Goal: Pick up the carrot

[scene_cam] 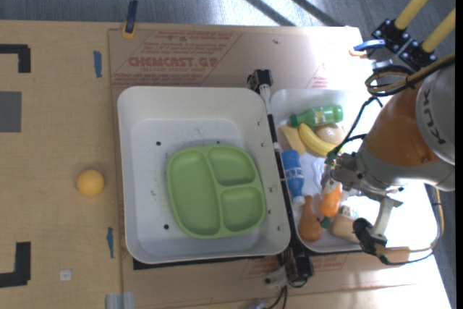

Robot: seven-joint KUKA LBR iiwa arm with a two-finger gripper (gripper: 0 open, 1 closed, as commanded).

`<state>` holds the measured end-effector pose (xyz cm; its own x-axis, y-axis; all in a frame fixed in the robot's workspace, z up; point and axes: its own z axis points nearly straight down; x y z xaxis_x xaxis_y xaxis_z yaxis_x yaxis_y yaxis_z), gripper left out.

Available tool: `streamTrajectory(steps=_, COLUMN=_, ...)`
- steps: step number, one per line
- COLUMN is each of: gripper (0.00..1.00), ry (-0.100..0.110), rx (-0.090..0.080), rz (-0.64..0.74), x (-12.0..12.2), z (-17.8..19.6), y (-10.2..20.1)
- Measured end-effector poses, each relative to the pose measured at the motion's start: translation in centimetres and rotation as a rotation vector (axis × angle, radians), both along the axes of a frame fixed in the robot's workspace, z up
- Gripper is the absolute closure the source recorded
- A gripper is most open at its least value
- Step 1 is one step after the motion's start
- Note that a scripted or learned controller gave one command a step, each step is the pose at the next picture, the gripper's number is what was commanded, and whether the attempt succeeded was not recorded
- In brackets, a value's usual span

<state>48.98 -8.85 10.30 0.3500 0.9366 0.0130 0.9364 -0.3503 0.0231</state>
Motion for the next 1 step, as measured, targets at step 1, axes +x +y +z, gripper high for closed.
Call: streamTrajectory(steps=1, gripper=1.0, ry=0.021, rx=-0.001, rz=0.093, x=4.29, z=8.45, y=6.87)
